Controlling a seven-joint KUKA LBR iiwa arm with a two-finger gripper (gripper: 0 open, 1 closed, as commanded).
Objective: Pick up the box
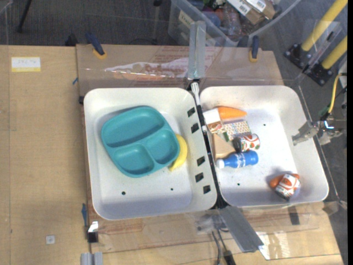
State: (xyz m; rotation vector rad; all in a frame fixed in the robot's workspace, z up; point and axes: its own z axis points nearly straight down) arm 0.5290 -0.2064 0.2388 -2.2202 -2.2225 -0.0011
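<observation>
1. Box (230, 132) first: it lies flat in the right-hand bin (276, 101), up against the divider side, in a tight cluster with other things. It looks like a patterned carton with a brown part running down toward the near side, so I judge its long axis runs roughly from the far wall toward the near wall, a little slanted.
2. Gripper (309, 132) sits at the right rim of that same bin, low, with the arm coming in from the right. So the box lies to the gripper's left across the open floor of the bin, well apart from it. Two thin metal fingers seem to point leftward, but I cannot tell how far apart they stand; nothing is visible between them.
3. Counting, biggest down: two white bins side by side; one teal divided tray (139, 140) in the left bin (110, 203), with one yellow thing (180, 153) tucked just under its right edge.
4. Right bin holds one box, one orange wedge-shaped thing (231, 114) touching its far end, one blue and white bottle (238, 160) lying across its near end, one small red and white can (248, 143) resting against it, and one orange and white ball-like thing (285, 184) alone near the front right corner.
5. My guess: the neighbours crowding the box make a clean grab awkward.
</observation>
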